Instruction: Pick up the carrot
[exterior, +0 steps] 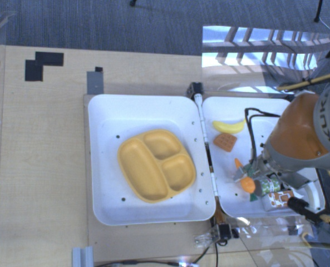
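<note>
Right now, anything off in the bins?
Nothing spilled or damaged. The yellow tray sits askew in the left bin. Banana, cracker and carrot lie loose in the right bin, gripper over the carrot.

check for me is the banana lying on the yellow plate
No, the banana lies in the right bin next to a cracker, while the yellow plate sits in the left bin.

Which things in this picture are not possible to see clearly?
- Gripper, camera view: the arm's wrist covers it from above.
- Carrot: partly under the wrist, so its full shape and any contact are unclear.
- Right bin: its far side is behind the arm.
- Packet: too blurred to identify.
</note>
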Robot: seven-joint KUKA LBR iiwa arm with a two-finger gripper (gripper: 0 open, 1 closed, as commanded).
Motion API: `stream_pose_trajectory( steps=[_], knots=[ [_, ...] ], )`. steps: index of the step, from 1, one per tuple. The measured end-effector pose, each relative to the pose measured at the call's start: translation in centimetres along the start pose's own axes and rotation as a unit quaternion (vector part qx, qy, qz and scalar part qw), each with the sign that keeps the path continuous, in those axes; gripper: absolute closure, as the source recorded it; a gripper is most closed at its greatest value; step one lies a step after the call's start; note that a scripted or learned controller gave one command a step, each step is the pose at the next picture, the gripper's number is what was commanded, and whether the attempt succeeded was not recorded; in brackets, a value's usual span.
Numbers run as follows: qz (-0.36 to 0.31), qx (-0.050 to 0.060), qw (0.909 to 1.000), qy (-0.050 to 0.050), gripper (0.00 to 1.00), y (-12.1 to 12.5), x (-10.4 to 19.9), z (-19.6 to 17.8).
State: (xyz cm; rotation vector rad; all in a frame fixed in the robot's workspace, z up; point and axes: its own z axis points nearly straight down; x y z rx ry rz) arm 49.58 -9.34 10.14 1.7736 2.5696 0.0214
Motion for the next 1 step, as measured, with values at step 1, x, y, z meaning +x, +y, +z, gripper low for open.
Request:
stream_pose_trajectory(
  steps=[1],
  knots=[
    [0.104, 0.008, 0.9946, 0.002, 1.0, 8.9, 3.88, -8.31]
  ],
)
